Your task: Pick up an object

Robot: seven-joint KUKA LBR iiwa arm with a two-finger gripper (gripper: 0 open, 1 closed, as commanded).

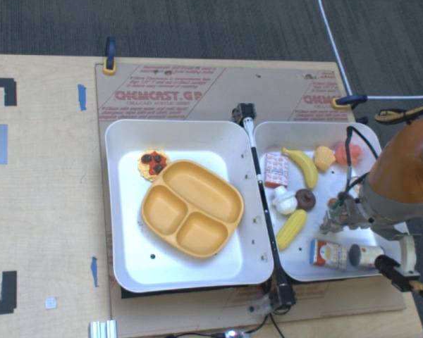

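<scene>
My gripper (335, 220) hangs low over the right bin (317, 277), just above the bottle (342, 254) that lies on its side near the front wall. A small red item (333, 204) sits right at the gripper's upper edge. To its left lie a yellow corn cob (291, 229), a brown ball (306, 200) and a white garlic-like piece (286, 204). Farther back are a banana (302, 166), a red-and-white packet (276, 170), an orange piece (324, 158) and a pink piece (347, 153). The wrist hides the bin's right side.
The left bin (127, 189) holds a yellow three-part plate (192, 208) and a small berry tart (153, 164). A black rail (259, 182) runs between the bins. Cables cross above the right bin's back corner, and clamps (110, 55) pin the cardboard underlay.
</scene>
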